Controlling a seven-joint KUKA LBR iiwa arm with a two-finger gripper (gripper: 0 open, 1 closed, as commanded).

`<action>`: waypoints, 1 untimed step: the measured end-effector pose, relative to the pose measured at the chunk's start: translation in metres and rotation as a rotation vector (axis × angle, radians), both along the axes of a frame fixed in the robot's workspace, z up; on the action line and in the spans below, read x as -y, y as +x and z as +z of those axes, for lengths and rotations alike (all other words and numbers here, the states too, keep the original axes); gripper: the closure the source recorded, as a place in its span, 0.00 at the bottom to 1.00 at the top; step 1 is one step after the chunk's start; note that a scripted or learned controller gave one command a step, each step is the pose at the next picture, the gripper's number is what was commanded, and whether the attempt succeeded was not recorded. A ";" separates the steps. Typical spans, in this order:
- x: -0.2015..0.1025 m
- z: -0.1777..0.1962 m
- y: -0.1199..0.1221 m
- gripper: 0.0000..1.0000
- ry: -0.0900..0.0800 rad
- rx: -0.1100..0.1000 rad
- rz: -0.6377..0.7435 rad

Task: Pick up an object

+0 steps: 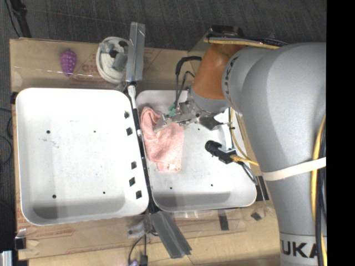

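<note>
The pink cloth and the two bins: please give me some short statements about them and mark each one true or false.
1. The pink cloth lies in the right bin. True.
2. The cloth lies against the far right wall of its bin. False: it lies on the bin's left side, next to the divider between the bins.
3. The gripper is at the upper edge of the cloth. True.
4. A purple object lies inside the left bin. False: it lies on the bench, outside that bin, beyond its upper left corner.
5. The arm has a blue band above the wrist. False: the band is orange.
</note>
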State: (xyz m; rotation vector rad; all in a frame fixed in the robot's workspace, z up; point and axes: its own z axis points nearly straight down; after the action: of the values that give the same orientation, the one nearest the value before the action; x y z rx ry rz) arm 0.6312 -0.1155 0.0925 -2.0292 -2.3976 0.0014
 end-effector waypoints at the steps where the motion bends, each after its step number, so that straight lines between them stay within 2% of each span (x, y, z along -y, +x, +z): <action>1: 0.011 0.074 -0.037 0.00 0.001 -0.001 -0.033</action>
State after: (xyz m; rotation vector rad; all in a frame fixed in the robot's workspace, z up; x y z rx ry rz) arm 0.5946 -0.1268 0.1669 -2.0681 -2.3624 0.0020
